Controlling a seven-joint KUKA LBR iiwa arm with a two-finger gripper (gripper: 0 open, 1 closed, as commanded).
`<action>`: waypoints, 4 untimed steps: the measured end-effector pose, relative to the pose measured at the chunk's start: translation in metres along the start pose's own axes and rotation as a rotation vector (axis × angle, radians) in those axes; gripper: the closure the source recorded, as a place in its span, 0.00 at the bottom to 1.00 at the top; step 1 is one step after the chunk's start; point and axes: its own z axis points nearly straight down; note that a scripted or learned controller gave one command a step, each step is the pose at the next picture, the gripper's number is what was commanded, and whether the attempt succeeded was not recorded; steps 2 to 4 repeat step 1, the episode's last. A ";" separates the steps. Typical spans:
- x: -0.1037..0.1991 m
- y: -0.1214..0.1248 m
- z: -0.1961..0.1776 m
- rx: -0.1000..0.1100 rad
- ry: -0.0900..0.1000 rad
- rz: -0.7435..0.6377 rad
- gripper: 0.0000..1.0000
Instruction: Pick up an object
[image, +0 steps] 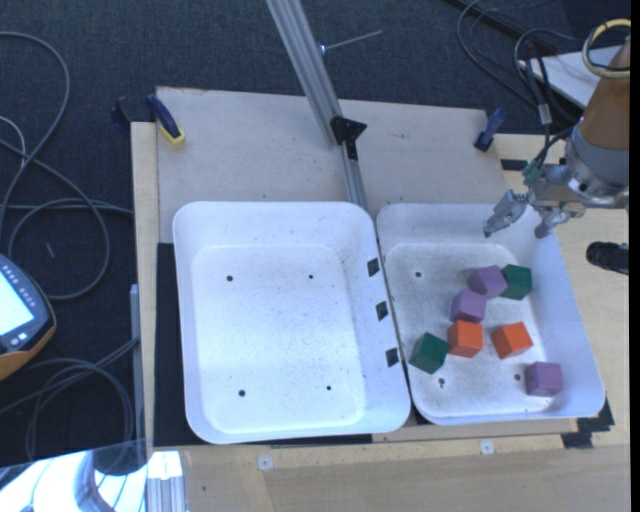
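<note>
A: Where is the arm (600, 120) seen?

B: It is seen at the upper right of the frame, grey with an orange band, reaching in from the right edge. The gripper (522, 220) is held above the upper right corner of the right bin (575, 320), over its far rim.

A: How is the tool set?

B: The two fingers are spread wide apart, one pointing toward the lower left and one down at the right. Nothing is seen between them.

A: Where are the objects to be picked?

B: All are gathered in the right bin, in the right half of the frame. A purple block (487, 281) and a green block (517, 282) are placed side by side, touching or nearly so, nearest below the gripper. A second purple block (468, 305) lies just below and to the left of the first. An orange block (465, 338) is found beneath that, and a second orange block (511, 339) is just beside it on the right. A darker green block (430, 353) is set to the lower left, near the bin's left wall. A third purple block (543, 378) is apart from the rest at the lower right.

A: And the other bin?

B: The left bin (200, 300) is seen at the centre left of the frame, beside the right one. A metal rail (315, 80) is angled down from the top centre toward the gap between the bins. Blue clamps (165, 118) are fixed at the upper corners of the bench (260, 150), and cables (40, 200) are spread over the dark floor at the left.
</note>
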 end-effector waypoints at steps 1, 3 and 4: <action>0.006 0.014 0.113 0.007 0.003 0.000 0.00; 0.006 0.014 0.113 0.007 0.003 0.000 0.00; 0.006 0.014 0.113 0.007 0.003 0.000 0.00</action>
